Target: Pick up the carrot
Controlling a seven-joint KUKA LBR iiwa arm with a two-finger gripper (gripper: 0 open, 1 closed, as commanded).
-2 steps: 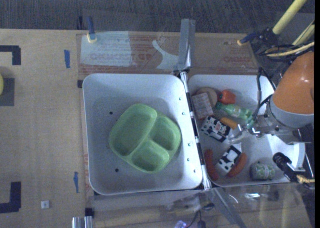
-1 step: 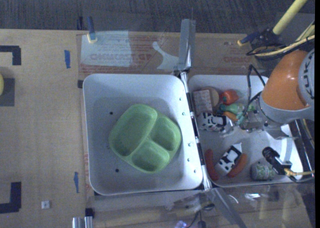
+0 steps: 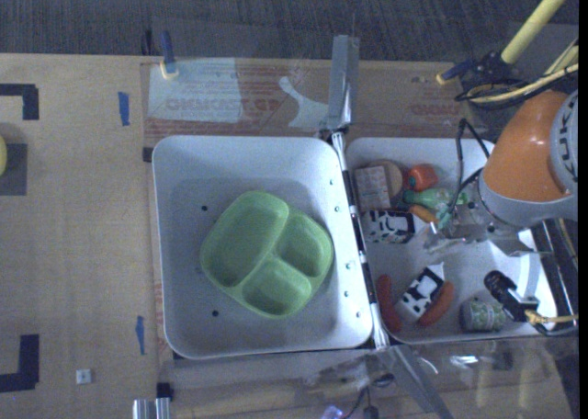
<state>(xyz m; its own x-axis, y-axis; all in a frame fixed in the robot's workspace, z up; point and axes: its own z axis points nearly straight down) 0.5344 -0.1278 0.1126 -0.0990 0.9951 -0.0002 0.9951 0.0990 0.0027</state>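
left bin [image 3: 175, 252]: green tray [image 3: 266, 252] | right bin [image 3: 478, 330]: carrot [image 3: 424, 214], likely | gripper [image 3: 447, 224]: grip unclear

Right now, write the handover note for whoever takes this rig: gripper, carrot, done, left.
Gripper: low in the right bin, near its upper middle; finger state unreadable from this view.
Carrot: lying in the right bin just left of the gripper, beside the green toy and below the tomato. Nothing seen between the fingers.
Left bin: holds the green divided plate.
Done: arm brought over the carrot's area.
Left: grasp the carrot and lift it; confirm the hold by eye.
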